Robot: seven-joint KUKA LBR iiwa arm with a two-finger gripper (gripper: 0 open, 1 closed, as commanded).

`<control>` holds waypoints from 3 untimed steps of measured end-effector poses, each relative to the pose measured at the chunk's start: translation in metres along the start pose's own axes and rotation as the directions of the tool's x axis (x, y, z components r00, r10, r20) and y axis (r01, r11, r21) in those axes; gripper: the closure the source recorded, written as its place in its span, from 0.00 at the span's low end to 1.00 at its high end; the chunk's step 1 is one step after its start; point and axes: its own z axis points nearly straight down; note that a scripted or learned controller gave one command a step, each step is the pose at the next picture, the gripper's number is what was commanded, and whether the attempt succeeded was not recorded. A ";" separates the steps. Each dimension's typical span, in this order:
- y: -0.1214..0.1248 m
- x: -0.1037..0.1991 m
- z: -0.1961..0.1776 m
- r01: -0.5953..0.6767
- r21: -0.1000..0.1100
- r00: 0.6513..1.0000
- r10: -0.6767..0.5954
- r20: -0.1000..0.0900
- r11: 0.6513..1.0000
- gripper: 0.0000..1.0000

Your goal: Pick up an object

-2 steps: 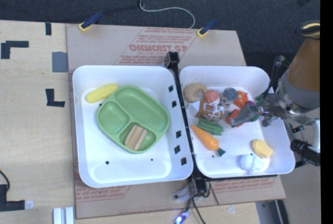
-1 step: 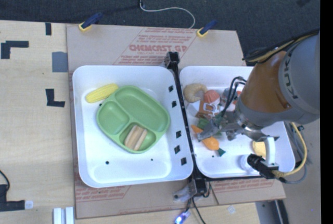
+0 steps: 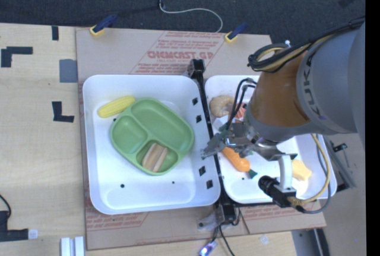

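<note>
The arm (image 3: 297, 94) hides much of the right bin (image 3: 309, 192); the tan lump (image 3: 221, 104) is too blurred to identify.

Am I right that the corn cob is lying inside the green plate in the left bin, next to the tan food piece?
Not quite. In the camera view the yellow corn cob lies on the floor of the left bin, against the green plate's upper-left rim, not inside it. The tan food piece sits in a plate compartment.

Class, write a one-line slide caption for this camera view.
KUKA arm's gripper hovers over a carrot beside a green plate.
</note>
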 end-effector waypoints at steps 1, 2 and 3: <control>-0.001 -0.005 -0.006 -0.008 0.006 1.000 0.008 0.003 1.000 1.00; 0.001 -0.036 -0.126 -0.011 -0.010 1.000 0.011 0.005 1.000 1.00; 0.002 0.018 -0.199 -0.002 -0.006 1.000 0.002 0.002 1.000 1.00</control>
